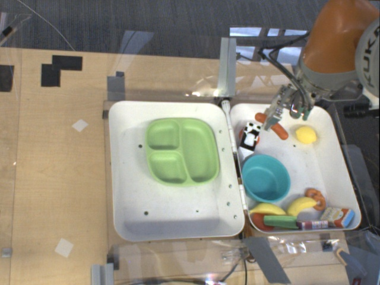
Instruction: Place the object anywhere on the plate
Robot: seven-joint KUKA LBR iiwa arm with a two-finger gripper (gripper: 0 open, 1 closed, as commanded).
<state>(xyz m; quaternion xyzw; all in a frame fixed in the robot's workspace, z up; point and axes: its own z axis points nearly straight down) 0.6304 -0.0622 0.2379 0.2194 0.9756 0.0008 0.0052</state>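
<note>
Two shallow white bins sit side by side on the desk (pixel 53 159). The left bin (pixel 127 218) carries a green plate (pixel 181 150) with three compartments, set near the bin's middle. The right bin (pixel 338 159) is crowded: a teal bowl (pixel 265 179) lies close to the divider, a black-and-white toy (pixel 250 136) lies just above it, and a yellow lemon-like piece (pixel 306 135) rests toward the far right corner. Along the near edge lie a banana (pixel 267 209), a second yellow fruit (pixel 301 205), a pretzel-shaped piece (pixel 315 198), a green stick (pixel 279 221) and a marker-like item (pixel 317 224) (these are packed tight, several touching).

The arm reaches in from the right, its orange band (pixel 332 31) over the far right corner of the bench. The end effector (pixel 274 117) hangs over the far part of the right bin, just beside an orange sausage-shaped object (pixel 279 129), which lies on the bin floor between the toy and the lemon. Whether the end effector is released or clenched cannot be told from this angle, nor whether it touches the sausage.
</note>
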